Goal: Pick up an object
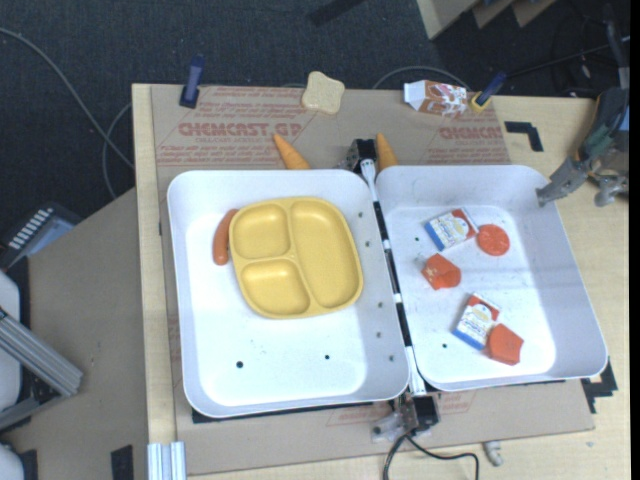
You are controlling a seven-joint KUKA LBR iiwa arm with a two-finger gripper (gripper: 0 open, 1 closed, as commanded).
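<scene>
Lying well apart from gripper (578, 180): red disc (492, 239) in right bin (560, 298)

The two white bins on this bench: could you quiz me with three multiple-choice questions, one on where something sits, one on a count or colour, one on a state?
1. Where is the yellow tray?
A. left bin
B. right bin
C. on the cardboard

2. How many compartments has it?
A. two
B. three
C. five

3. How is the gripper placed?
A. pressing on the tray
B. lifting the hot dog
C. at the right bin's far right corner, nothing seen in it

Answers: 1 A, it lies in the left bin. 2 B, three hollows show. 3 C, it hangs by the right bin rim.
</scene>
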